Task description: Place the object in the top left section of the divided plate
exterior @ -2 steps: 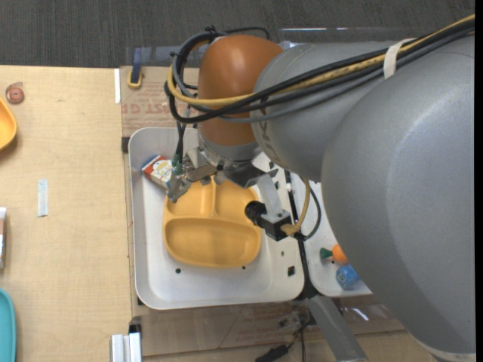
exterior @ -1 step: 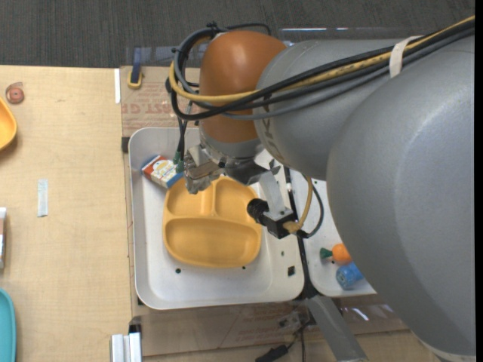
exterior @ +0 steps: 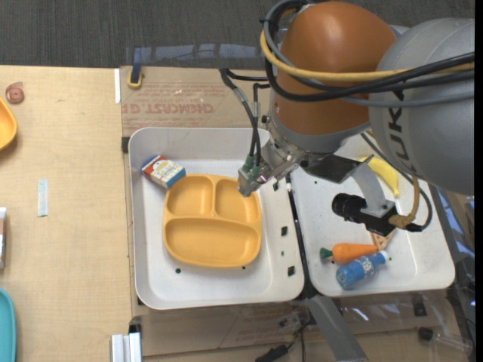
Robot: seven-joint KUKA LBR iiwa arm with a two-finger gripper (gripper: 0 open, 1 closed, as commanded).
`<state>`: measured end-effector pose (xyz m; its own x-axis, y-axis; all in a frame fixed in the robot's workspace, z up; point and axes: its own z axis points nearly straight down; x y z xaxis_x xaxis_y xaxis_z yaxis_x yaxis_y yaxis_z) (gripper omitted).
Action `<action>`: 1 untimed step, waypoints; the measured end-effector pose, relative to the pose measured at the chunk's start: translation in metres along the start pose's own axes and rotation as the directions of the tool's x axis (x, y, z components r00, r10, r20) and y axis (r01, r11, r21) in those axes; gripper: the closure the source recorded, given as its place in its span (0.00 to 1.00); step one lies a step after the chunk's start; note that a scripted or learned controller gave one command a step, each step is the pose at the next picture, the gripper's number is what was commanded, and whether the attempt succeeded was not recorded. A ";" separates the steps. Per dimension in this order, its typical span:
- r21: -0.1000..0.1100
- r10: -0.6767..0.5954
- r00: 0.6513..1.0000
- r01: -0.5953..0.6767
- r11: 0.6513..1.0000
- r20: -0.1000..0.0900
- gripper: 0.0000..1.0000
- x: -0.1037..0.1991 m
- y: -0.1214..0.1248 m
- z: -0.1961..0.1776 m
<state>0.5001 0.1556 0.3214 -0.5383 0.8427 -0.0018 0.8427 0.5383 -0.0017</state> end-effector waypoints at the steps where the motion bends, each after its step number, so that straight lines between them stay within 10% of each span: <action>1: 0.004 0.130 0.991 -0.130 0.991 -0.001 1.00 0.051 0.038 0.113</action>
<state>0.5045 0.2192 0.2083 -0.4238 0.9058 -0.0011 0.9058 0.4238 -0.0053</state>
